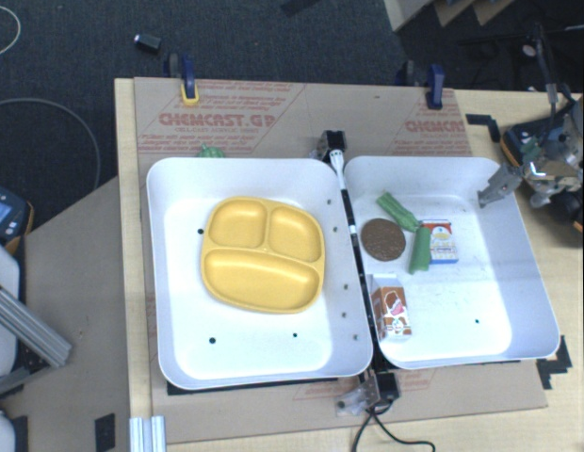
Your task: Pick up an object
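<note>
Gripper (pixel 504 185) at right bin (pixel 518 252) far rim, finger state unclear; bin's right half open.

Yellow divided plate (pixel 264 254) in left bin (pixel 179 347); brown disc (pixel 382 238), green pieces (pixel 420 250), cartons (pixel 391 311) in right bin (pixel 518 318).

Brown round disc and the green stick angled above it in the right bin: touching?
Touching. The camera view shows the green stick lying with its lower edge overlapping the top right rim of the brown disc, no white bin floor between them.
</note>
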